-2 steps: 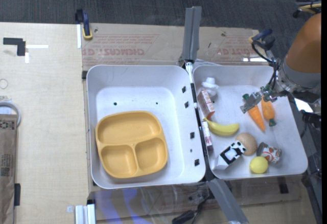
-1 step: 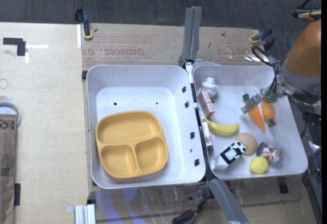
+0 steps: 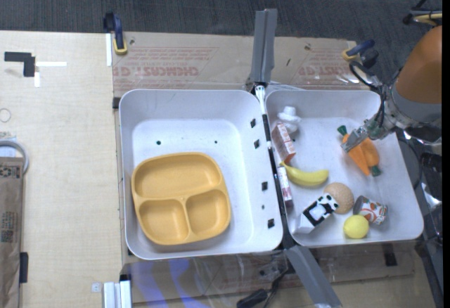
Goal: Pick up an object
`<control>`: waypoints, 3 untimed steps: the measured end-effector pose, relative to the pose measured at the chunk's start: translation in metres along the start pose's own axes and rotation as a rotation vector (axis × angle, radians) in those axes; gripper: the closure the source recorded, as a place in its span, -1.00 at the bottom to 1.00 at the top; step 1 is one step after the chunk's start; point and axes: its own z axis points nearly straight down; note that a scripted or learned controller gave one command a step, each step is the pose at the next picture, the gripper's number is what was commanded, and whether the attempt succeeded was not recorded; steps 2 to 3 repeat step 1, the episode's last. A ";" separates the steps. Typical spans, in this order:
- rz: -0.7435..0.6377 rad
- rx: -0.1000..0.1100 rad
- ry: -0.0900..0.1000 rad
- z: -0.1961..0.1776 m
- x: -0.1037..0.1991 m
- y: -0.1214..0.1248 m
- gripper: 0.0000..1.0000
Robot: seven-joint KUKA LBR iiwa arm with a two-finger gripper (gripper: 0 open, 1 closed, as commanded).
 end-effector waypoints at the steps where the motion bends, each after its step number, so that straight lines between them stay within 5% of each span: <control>1: -0.090 0.021 0.010 0.016 0.009 0.068 1.00; 3: -0.090 0.021 0.010 0.016 0.009 0.068 1.00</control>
